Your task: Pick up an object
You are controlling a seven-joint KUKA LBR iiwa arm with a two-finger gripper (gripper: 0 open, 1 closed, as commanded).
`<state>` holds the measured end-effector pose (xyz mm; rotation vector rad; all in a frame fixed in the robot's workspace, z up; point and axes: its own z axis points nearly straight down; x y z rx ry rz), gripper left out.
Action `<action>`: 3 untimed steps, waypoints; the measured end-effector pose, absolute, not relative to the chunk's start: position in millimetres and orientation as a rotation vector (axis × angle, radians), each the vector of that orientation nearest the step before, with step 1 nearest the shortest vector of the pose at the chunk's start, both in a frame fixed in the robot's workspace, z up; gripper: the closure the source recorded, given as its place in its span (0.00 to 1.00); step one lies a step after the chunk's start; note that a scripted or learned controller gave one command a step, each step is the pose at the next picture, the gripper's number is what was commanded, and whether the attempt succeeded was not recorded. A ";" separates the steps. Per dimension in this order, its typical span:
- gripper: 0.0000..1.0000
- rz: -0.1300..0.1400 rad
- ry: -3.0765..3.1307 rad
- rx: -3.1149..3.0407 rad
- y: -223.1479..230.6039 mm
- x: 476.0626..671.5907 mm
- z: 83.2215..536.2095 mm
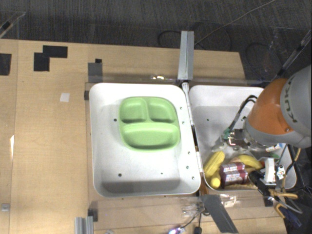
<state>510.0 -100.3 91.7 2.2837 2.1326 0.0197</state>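
No legible writing on the dark packet (233, 173) beside the bananas (215, 163); pincer (237, 139) state cannot be told.

Wooden bench (44, 145) carries two shallow white bins side by side. Left bin (105, 174) sits at centre; right bin (214, 104) adjoins it at 3 o'clock. A metal post (186, 55) stands at 12 o'clock of their junction. Black patches (48, 57) lie at 10 o'clock.
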 end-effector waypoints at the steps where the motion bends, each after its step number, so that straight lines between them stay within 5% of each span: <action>1: 1.00 0.029 2.139 2.280 -97.4 512.1 103.0; 2: 1.00 0.007 2.114 2.320 -40.1 514.8 185.5; 3: 1.00 0.003 2.030 2.395 -46.6 551.4 184.5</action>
